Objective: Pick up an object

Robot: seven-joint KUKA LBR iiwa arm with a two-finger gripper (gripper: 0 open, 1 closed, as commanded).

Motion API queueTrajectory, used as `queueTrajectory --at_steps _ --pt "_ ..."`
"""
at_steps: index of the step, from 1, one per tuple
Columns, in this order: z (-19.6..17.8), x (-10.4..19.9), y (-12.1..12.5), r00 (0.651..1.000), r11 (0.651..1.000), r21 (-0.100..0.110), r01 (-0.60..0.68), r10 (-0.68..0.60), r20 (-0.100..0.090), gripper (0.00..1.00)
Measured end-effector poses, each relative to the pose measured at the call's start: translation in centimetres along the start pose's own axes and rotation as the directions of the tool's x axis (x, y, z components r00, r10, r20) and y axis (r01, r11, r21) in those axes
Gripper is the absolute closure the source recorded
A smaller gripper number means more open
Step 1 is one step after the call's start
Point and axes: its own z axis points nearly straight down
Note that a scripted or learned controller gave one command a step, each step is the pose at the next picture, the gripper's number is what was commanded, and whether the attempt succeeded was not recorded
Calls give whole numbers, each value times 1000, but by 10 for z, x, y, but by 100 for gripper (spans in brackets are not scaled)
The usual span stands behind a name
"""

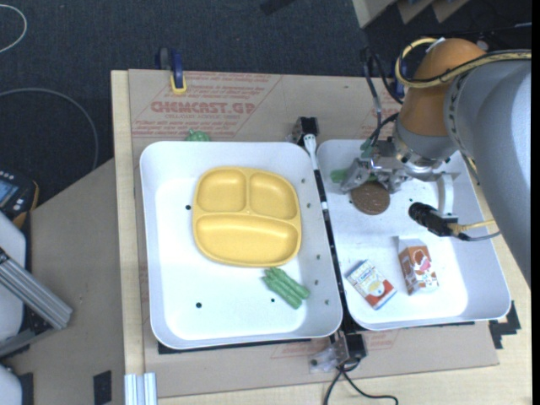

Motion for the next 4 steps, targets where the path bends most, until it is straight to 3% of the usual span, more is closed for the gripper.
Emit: queueTrajectory --at_steps 1,2,3,4 --pt "-12 0 -1 1000 1000 1 0 0 -1 100" --pt "-104 63 -107 1000 1000 5 3 -3 -5 100" --pt "-167 27 -122 1000 1000 -8 -2 2 0 100" --pt "-118 2 -6 1000 1000 -16 3 -3 3 100"
